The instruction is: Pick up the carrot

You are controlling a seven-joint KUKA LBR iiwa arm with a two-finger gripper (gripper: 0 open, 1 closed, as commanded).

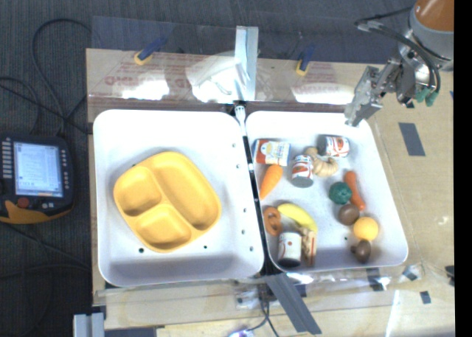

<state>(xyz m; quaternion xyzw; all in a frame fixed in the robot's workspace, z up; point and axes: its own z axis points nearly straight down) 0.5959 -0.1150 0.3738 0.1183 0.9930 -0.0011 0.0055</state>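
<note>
The carrot (271,179) lies in the right bin (394,210), hard against the bin's left wall, near the far end. It is a short, stubby orange cone, broad end toward the back of the bench and tip pointing toward the front, slightly slanted. Its broad end touches, or nearly touches, a red and white tin (273,153) lying behind it. A small upright can (301,168) stands just beside it to the right, and a banana (297,216) lies near its tip. A slimmer orange-red piece (355,189) lies well apart by a green ball (340,193); it may be a second carrot or a pepper, so you should aim for the stubby cone. The gripper (359,113) hangs over the bin's far right corner, well apart from the carrot, holding nothing; from this slant you cannot tell whether the pincer is released or clenched. To do the reach well, you would probably bring the pincer across to above the carrot's middle, turn it so it closes across the narrow width, and descend clear of the wall and the tin. The crowding at the wall is the likely risk. The left bin (118,136) holds a yellow divided tray (166,199).
</note>
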